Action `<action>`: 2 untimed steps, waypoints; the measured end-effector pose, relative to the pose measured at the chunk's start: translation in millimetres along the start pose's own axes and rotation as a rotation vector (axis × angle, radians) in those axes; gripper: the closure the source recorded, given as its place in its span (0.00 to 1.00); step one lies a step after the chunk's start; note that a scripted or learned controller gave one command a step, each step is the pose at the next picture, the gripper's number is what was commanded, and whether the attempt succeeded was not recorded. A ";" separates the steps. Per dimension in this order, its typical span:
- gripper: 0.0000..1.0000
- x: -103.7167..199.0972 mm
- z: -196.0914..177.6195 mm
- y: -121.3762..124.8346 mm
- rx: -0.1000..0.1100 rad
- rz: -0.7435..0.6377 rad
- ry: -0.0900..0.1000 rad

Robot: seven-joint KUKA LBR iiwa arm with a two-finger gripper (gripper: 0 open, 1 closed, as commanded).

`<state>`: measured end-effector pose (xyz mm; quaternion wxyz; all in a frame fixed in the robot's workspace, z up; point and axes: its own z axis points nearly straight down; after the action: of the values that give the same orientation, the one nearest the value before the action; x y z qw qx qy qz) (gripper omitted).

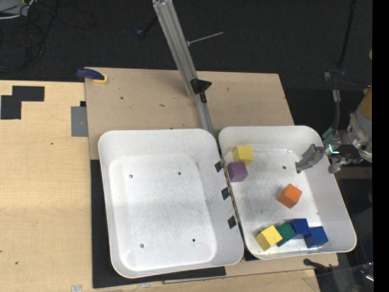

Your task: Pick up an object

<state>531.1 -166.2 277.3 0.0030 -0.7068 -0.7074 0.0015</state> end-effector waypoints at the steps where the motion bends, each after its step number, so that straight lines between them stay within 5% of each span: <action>1: 0.00 -0.9 -1.4 0.3 -0.003 0.002 -0.001; 2: 0.00 1.9 42.8 3.1 0.002 0.002 0.000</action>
<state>533.9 -164.2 234.5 0.0036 -0.7076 -0.7066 0.0020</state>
